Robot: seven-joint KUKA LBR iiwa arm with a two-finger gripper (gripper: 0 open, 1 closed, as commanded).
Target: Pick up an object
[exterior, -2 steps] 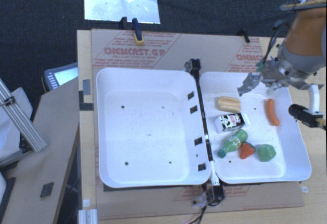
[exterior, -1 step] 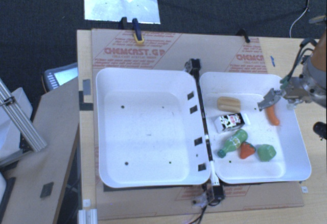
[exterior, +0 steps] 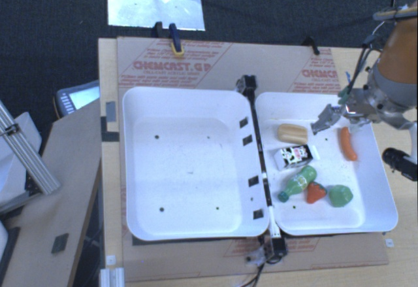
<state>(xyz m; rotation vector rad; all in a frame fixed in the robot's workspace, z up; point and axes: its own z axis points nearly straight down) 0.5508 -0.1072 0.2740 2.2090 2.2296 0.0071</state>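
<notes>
1. Grey gripper [exterior: 328, 117] seen from camera view, hovering over right bin [exterior: 375, 214]; fingers look parted, grasping nothing.
2. Nearest candidate: tan bread roll [exterior: 292, 133], just left of and below the fingertips.
3. Risk judged: roll rounded, could slip aside on closing.
4. Crowded below: printed carton [exterior: 293, 155], green bottle [exterior: 297, 183], red piece [exterior: 315, 193], green lump [exterior: 340, 195]; orange carrot [exterior: 348, 144] apart.

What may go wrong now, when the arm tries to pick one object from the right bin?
The green bottle, red piece and green piece lie close together, so the fingers may bump a neighbour. The carrot lies near the right bin wall, leaving little room. The gripper hangs above the bread roll and may slip off its rounded top.
</notes>
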